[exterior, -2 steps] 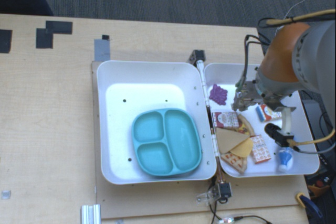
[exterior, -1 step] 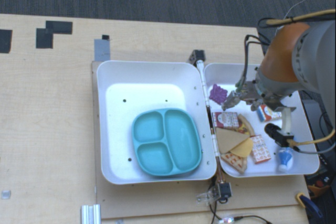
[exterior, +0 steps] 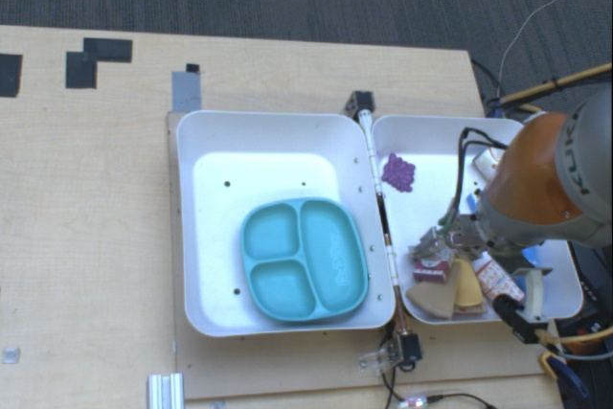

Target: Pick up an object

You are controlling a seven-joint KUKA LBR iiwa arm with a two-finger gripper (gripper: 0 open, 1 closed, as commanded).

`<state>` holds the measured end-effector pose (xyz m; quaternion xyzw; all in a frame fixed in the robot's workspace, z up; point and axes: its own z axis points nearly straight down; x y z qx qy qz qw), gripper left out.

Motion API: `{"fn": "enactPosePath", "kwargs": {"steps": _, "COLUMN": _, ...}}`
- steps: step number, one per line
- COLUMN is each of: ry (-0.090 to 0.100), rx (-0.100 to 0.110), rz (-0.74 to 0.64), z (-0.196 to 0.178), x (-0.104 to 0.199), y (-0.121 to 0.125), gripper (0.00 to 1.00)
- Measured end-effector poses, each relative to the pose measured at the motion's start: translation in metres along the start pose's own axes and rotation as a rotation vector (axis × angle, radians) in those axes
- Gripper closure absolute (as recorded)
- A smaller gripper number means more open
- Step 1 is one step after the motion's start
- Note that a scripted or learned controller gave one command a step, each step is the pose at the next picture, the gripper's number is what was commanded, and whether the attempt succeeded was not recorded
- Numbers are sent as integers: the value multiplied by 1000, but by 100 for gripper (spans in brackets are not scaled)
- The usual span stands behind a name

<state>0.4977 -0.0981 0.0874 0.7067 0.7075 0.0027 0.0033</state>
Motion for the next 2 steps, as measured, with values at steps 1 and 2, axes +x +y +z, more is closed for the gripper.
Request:
{"fn": "enactPosePath", "kwargs": {"steps": 1, "ry": -2, "rx": -6, "rz": -1, "z": -11, "x": 0, "y": 2, "gripper": 100}}
{"fn": "enactPosePath", "kwargs": {"steps": 2, "ry": 2, "rx": 5, "rz": -3, "z": -111, "x": 35, "y": -9, "gripper": 100}}
